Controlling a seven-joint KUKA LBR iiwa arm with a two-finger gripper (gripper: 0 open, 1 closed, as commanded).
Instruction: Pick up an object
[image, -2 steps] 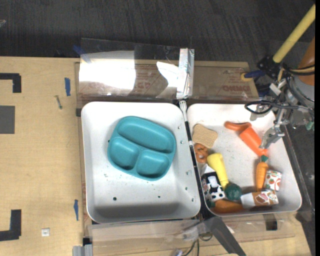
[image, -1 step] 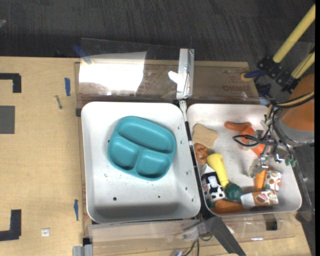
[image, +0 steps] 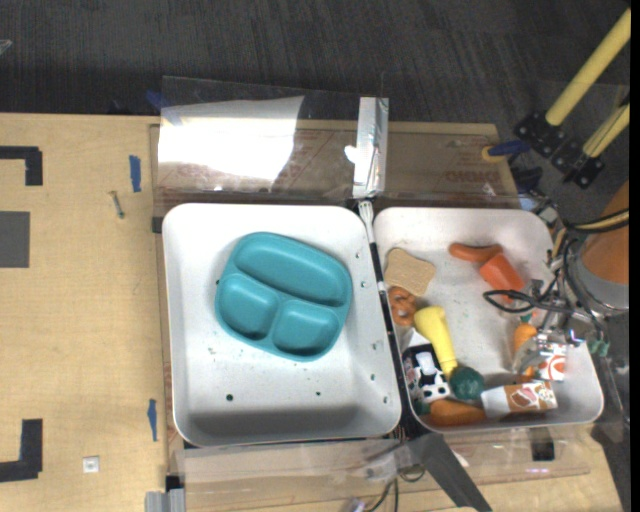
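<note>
While I watch from up high, I see two white bins side by side on the counter (image: 80, 300). My left bin (image: 200, 390) holds a teal tray (image: 284, 294) with three parts. My right bin (image: 470, 225) holds small toys: a tan bread slice (image: 410, 270), an orange carrot (image: 488, 262), a yellow banana (image: 436, 337), and a black-and-white block (image: 424, 370). My gripper (image: 548, 318) sits low at that bin's right side, but I cannot tell how it is set.
</note>
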